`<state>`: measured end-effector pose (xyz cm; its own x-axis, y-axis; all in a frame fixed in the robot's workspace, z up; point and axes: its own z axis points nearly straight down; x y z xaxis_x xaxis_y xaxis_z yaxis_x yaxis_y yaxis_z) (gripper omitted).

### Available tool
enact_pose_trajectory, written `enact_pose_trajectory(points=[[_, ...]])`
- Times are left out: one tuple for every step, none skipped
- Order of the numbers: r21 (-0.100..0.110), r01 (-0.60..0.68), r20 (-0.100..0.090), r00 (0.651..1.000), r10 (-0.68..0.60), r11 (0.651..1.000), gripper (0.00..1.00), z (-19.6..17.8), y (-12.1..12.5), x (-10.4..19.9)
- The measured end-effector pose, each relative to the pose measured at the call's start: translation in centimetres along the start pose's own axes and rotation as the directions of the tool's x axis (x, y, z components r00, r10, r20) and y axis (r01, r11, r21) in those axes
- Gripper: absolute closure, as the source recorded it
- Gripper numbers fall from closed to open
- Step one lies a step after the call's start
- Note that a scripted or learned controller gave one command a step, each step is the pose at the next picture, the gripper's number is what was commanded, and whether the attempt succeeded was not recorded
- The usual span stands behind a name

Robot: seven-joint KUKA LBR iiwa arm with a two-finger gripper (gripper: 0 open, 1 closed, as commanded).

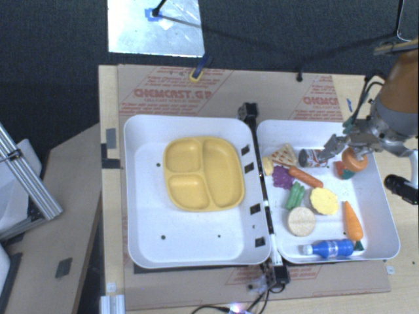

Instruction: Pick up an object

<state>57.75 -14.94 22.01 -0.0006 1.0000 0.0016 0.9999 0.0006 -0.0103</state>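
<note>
A KUKA arm reaches in over the right bin (390, 222), its gripper (345, 148) low above the jumble of toy food, with nothing yet lifted clear. The pick is not done: every item in view appears to rest on the bin floor. Whether the fingers are spread or closed cannot be told from this slanted view, since the gripper's metal parts blur together with what lies beneath.

The likeliest target, an orange round fruit (351, 163), sits just beside and slightly below the fingertips, partly hidden by the gripper body. A small dark can (309, 157) lies just beyond the tips, away from the arm. Farther off in the same direction is a pizza slice (284, 155); a long carrot (305, 176) and a yellow round piece (324, 201) lie nearer the camera. The yellow divided plate (202, 174) sits well apart in the left bin (141, 241). Grasping and lifting both remain.
</note>
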Motion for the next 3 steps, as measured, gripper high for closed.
enact_pose_trajectory(points=[[-0.012, 0.002, 0.002, 1.000, -0.002, 1.000, 0.00, -0.6, 0.3, 0.0], [-0.007, 0.001, 0.001, 1.000, -0.001, 1.000, 0.00, 5.5, 0.8, 0.2], [-0.009, 0.001, 0.001, 1.000, -0.001, 1.000, 0.00, 9.8, 1.5, 0.3]])
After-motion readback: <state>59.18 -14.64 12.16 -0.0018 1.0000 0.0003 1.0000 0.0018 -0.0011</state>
